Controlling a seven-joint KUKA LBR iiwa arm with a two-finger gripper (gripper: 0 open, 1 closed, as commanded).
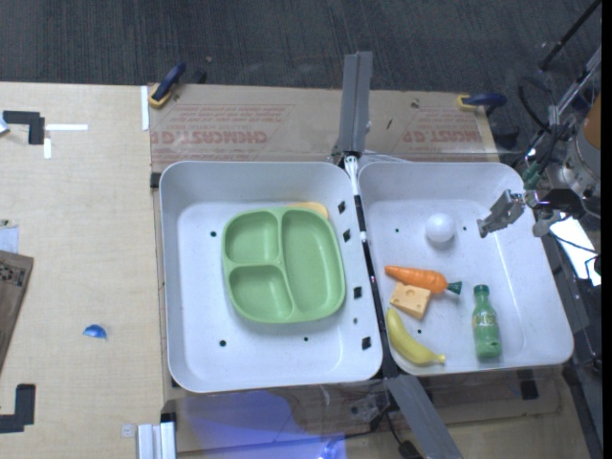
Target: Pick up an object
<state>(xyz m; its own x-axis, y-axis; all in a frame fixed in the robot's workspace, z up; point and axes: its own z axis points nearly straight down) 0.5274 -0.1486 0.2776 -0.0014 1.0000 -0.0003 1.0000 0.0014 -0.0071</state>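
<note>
In the right bin (535, 285), 5 objects lie loose: a white ball (440, 229), a carrot (418, 277), a cheese wedge (411, 301), a banana (411, 342) and a green bottle (487, 322). The hand (521, 210) hangs at the bin's far right edge, apart from them all; whether it is spread or pressed together I cannot tell. The bottle, probably light, stiff and slippery, is best taken across its body. The left bin (191, 285) holds a green divided plate (284, 264).

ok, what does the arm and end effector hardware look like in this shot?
At the view's right edge: a grey metal end effector with slim angular fingers, mounted on a pale silver-white wrist block. Thin black cables loop above and behind it, and a sliver of the orange band shows at the frame edge.
</note>
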